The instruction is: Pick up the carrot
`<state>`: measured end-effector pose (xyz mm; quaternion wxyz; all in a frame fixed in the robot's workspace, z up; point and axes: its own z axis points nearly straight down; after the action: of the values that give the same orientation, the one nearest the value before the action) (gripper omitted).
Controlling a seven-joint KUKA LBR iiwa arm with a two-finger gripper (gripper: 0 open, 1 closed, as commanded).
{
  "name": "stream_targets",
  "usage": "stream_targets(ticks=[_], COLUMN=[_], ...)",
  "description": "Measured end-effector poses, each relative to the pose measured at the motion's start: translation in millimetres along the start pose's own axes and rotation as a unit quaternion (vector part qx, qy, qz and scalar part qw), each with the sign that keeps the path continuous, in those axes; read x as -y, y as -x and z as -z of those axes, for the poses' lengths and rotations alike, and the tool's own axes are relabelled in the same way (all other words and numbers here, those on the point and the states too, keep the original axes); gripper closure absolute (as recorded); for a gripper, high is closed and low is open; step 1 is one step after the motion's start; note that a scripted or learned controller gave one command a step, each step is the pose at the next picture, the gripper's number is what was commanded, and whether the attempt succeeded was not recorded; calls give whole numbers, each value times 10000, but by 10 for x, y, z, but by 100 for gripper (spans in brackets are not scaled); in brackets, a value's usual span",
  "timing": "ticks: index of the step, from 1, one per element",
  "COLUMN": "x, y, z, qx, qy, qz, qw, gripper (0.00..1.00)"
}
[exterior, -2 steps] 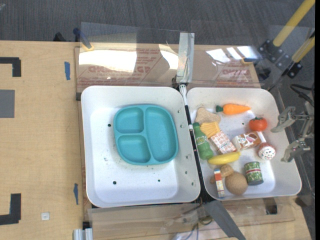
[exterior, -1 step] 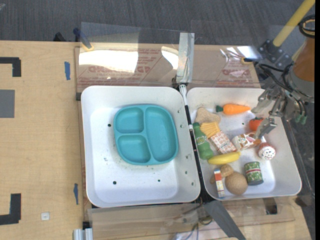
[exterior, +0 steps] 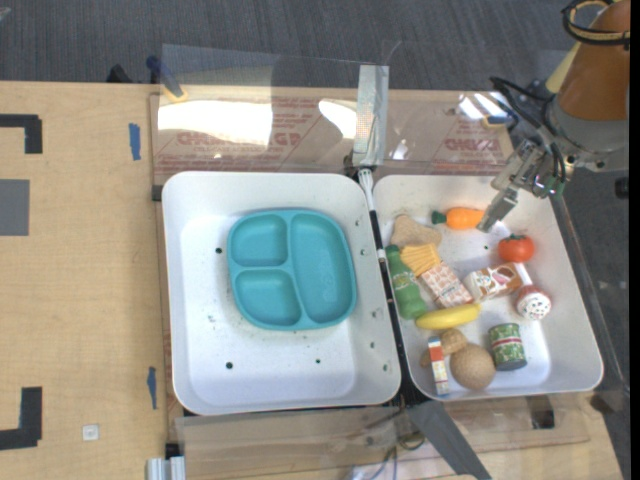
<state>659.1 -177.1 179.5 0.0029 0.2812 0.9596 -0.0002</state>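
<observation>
The carrot [exterior: 461, 218] is a small orange piece with a green tip, lying near the back of the right bin [exterior: 575, 308]. My gripper [exterior: 497, 213] hangs just to the right of it, fingers pointing down and left, close beside the carrot's right end. I cannot make out whether the fingers touch it. The arm with its orange band comes in from the upper right.
The right bin also holds a red tomato [exterior: 516, 249], a yellow banana [exterior: 448, 317], a green bottle [exterior: 404, 281], a small can [exterior: 507, 347], a brown potato-like piece [exterior: 472, 367] and several packets. The left bin [exterior: 190, 298] holds a teal divided plate [exterior: 292, 267].
</observation>
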Motion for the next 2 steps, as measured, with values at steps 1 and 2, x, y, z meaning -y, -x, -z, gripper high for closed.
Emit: stream_targets(ticks=[1,2], x=[-153,-177], y=[-127,-125], z=[-798,-715], qx=[13,28], qy=[7,10], qz=[1613,1631], qw=[9869,9866], gripper=[0,100])
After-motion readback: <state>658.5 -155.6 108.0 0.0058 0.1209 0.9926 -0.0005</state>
